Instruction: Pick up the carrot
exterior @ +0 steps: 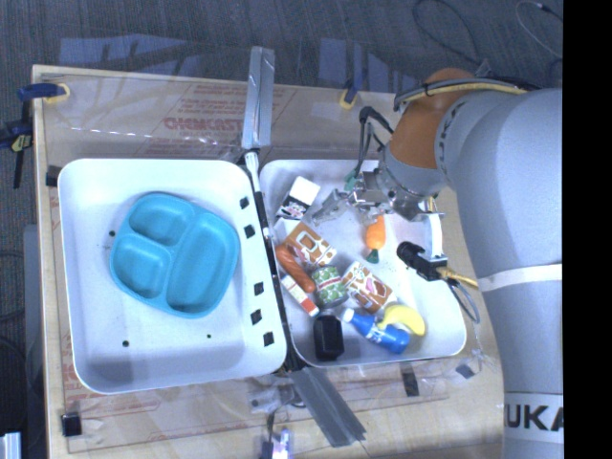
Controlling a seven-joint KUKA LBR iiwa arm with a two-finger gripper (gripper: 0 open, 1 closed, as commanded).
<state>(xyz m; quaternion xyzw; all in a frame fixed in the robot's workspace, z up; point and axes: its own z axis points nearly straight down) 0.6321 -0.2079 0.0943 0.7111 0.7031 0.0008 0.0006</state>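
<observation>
Two white bins sit side by side on the desk [143, 113]. The left bin [91, 338] holds one thing, a blue tray [177, 253] with three compartments, which lies flat near the middle of the bin.

The right bin [438, 306] is crowded. The carrot [376, 230] is in its far right part, just beside the gripper [368, 199]; its orange body points toward the gripper and its small green end points toward the near side. The carrot seems to touch the gripper, but I cannot tell whether the gripper is apart, together or clamped on it (the metal parts there are too small and mixed to read). The grey arm [497, 180] reaches in from the right, over the right edge of this bin.

Many other things lie to the left of the carrot and nearer than it. A white box [303, 192] is at the far left corner. Below it is a printed snack packet [309, 245], then a red-orange sausage-shaped thing [295, 271] close to the left wall. A green thing [328, 280] and a second printed packet [368, 288] lie in the middle, touching each other. At the near side stand a black block [328, 338], a blue bottle [373, 331] and a yellow thing [406, 320] (maybe a banana). The second packet is the nearest neighbour of the carrot's green end, with a little white floor between them.
</observation>
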